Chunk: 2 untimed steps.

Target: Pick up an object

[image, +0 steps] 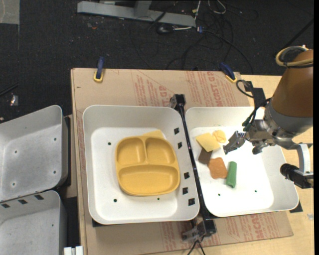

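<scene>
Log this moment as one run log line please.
phase: approach | tool: over right bin, nothing seen held | nearest: yellow block | also: orange block, green piece | left bin: yellow tray

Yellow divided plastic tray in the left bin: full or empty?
Empty: the yellow divided plastic tray shows three bare compartments inside the left white bin.

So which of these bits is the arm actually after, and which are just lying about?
Part of the job:
- end effector, above the right bin
- yellow block
- small yellow piece
- orange piece
- green piece
- brown piece

Just lying about:
- yellow divided tray in the left bin
- blue clamps
- cables
</scene>
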### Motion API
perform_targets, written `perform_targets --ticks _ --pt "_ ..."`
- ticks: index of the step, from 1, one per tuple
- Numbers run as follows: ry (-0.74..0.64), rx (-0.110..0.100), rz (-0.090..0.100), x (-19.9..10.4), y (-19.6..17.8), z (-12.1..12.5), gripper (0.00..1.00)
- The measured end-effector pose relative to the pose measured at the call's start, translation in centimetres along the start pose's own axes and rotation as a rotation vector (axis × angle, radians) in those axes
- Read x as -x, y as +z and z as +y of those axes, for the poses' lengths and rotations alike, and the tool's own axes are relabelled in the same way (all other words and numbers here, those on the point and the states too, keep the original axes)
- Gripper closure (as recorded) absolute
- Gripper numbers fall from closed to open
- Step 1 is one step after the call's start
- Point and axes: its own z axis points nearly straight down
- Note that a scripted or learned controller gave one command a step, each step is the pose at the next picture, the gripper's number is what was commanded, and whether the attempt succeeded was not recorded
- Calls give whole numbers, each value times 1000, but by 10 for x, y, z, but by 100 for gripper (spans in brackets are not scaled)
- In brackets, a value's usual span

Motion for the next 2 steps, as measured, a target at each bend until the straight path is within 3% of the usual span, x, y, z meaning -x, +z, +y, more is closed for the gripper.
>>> perform_targets --ticks 1,2 --pt "-2 11 -2 0 -6 2 0" --pt "1 5 -1 1 58 -2 0"
